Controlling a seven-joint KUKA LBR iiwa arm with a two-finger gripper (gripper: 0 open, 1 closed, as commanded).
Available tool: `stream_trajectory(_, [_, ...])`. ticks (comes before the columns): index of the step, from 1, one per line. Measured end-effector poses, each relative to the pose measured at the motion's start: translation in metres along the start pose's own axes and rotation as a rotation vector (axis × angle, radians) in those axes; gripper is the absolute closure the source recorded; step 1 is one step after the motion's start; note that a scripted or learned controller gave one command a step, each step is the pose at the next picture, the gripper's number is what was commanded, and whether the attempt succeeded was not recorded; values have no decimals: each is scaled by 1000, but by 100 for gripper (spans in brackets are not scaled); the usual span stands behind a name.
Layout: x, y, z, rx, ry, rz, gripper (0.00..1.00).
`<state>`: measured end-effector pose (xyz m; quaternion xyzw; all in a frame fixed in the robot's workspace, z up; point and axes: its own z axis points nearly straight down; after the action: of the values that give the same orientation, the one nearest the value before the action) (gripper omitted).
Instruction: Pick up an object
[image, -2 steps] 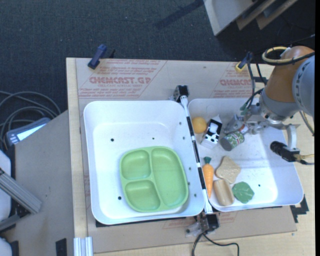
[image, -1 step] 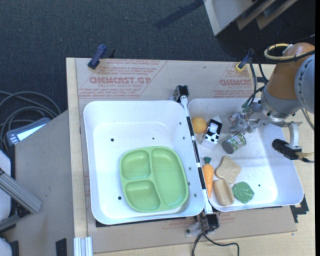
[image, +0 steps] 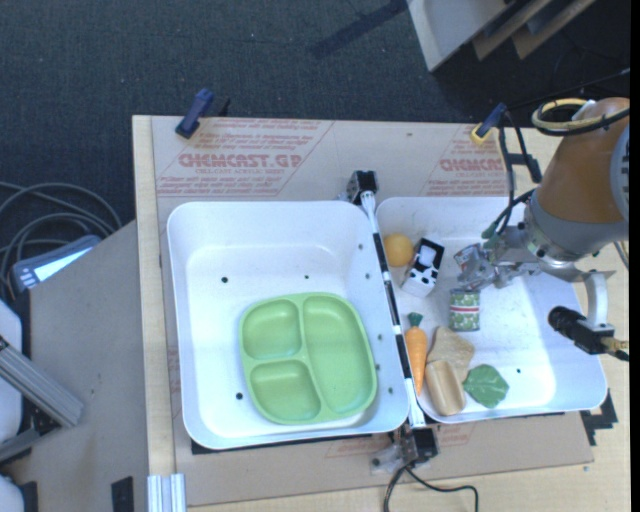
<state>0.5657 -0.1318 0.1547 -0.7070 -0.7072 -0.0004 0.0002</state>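
Note:
My gripper (image: 476, 268) hangs over the middle of the right bin (image: 530, 345), on the grey arm with its orange band (image: 585, 175) reaching in from the right. Directly beneath it is a small can with a green and white label (image: 464, 309), its top touching or just under the gripper. Whether the can is gripped cannot be made out. Left of the gripper lie a yellow ball (image: 398, 248) and a black and white box (image: 426, 267).
Along the right bin's left wall lies an orange carrot (image: 416, 352), with a bread slice (image: 452, 350), a bread roll (image: 445, 388) and a green leaf (image: 487, 385) near the front. A green divided plate (image: 307, 357) sits in the left bin (image: 200, 300).

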Motion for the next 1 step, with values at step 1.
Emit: stream_trajectory(1, [40,102,-65,-3,-1,-1,100])
